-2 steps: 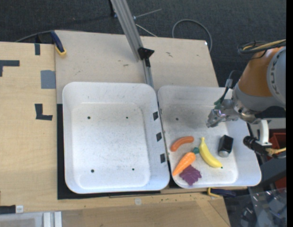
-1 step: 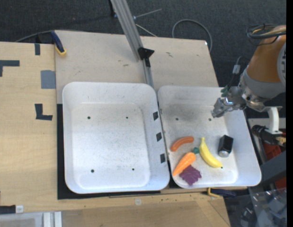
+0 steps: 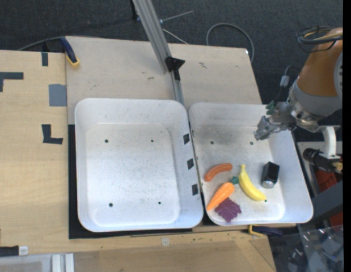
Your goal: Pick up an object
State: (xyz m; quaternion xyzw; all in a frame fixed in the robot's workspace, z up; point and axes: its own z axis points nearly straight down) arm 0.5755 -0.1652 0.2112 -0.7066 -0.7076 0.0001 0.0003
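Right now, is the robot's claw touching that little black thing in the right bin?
Apart. The camera view shows bare white bin floor between the gripper and the black object, which lies lower in the right bin beside the banana.

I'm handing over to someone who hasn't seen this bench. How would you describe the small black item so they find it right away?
Look in the right-hand bin, on the arm's side of the bench. The toys cluster at its near end, and the black object lies at the right of that cluster, just right of the yellow banana. It is the only dark, blocky piece; its neighbours are brightly coloured play food.
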